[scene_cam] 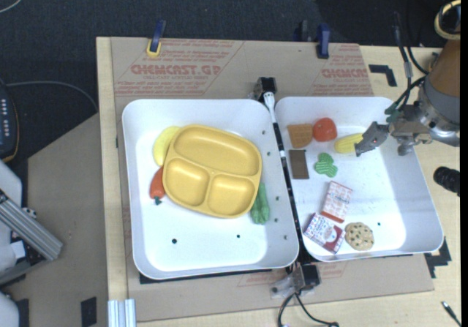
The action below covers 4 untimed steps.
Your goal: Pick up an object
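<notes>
Bench (pixel 110 172) carries two white bins. Claw (pixel 382 139) low over right bin (pixel 409 194), open or closed unclear. Nearest target: yellow piece (pixel 346 144), just left. Advice: centre over it, descend straight.

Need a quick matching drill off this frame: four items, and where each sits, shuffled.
Items:
1. yellow tray
2. cookie
3. tomato
4. pincer

Places:
A. near corner of the right bin
B. by the yellow toy at the right bin's far side
C. left bin
D. far side of the right bin, beside the tan slab

Pairs: 1-C, 2-A, 3-D, 4-B
</notes>
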Each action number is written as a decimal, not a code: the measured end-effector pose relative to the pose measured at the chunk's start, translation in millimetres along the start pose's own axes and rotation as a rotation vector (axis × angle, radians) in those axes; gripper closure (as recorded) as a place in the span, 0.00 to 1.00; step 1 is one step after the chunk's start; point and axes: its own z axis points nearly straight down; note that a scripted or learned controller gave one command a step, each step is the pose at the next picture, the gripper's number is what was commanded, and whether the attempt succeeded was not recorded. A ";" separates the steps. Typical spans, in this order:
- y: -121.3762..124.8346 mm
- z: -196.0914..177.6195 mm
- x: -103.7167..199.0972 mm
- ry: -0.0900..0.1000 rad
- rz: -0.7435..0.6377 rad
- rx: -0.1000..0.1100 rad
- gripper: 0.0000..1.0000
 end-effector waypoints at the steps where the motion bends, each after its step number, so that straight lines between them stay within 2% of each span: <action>1: 2.3 -4.8 0.0 -0.002 -0.002 -0.010 0.00; 2: -4.5 55.5 -4.2 0.001 -0.001 -0.002 0.00; 4: 0.1 137.7 -3.5 -0.002 -0.001 -0.009 0.00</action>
